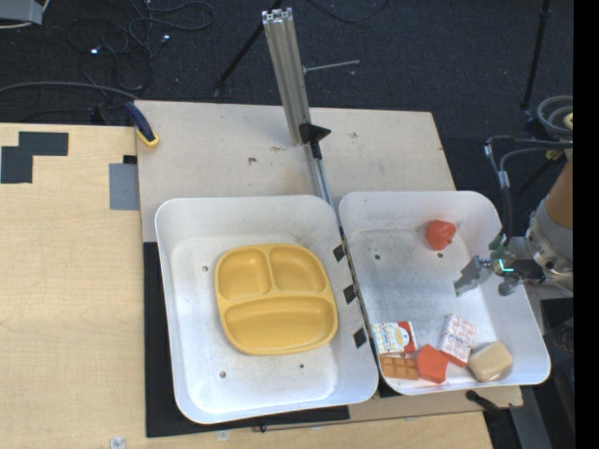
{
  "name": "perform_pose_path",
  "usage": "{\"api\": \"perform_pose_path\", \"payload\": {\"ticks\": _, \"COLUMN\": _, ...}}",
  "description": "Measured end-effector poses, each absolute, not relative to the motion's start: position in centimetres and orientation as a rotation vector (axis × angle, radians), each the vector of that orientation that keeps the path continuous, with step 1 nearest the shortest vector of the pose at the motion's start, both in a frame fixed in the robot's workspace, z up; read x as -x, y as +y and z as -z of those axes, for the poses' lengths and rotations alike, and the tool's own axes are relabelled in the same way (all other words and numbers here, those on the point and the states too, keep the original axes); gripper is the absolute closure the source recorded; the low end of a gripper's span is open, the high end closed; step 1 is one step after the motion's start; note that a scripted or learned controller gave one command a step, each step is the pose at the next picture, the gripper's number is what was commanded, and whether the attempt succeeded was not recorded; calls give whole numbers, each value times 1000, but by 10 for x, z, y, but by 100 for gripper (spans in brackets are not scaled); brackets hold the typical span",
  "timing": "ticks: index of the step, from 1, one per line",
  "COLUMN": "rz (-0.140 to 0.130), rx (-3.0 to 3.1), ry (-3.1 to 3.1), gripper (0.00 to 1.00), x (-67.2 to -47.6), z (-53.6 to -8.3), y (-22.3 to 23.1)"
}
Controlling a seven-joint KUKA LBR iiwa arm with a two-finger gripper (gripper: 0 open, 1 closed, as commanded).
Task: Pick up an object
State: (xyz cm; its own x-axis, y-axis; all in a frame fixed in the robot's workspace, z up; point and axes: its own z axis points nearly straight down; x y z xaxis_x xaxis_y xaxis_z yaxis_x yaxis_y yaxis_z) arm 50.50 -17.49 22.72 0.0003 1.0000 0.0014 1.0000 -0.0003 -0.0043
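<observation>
Fingers (488,276) spread apart, hovering low over right bin's (412,218) right edge.

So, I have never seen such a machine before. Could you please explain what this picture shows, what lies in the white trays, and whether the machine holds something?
This is one picture from a fixed camera above a bench, looking down at a slant. Two shallow white bins sit side by side. The left white bin holds a yellow plastic plate with three compartments. The right white bin holds a small red rounded object near its far side and, near its front edge, a small printed packet with red and white, an orange waffle-like piece, an orange-red block, a white packet with red pattern and a beige rounded object. The machine is a robot arm reaching in from the right. Its gripper, the part that grasps, is over the right bin's right side. Nothing shows between its fingers.
</observation>
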Motion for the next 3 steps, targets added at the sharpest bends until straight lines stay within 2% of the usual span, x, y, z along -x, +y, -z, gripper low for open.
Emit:
{"api": "perform_pose_path", "payload": {"ticks": 1, "rz": -2, "rx": 2219, "ry": -2219, "gripper": 0, "x": -505, "z": -228, "y": -175}}
{"api": "perform_pose_path", "payload": {"ticks": 3, "rz": -5, "rx": 2215, "ry": -2216, "gripper": 0, "x": -494, "z": -117, "y": -173}}
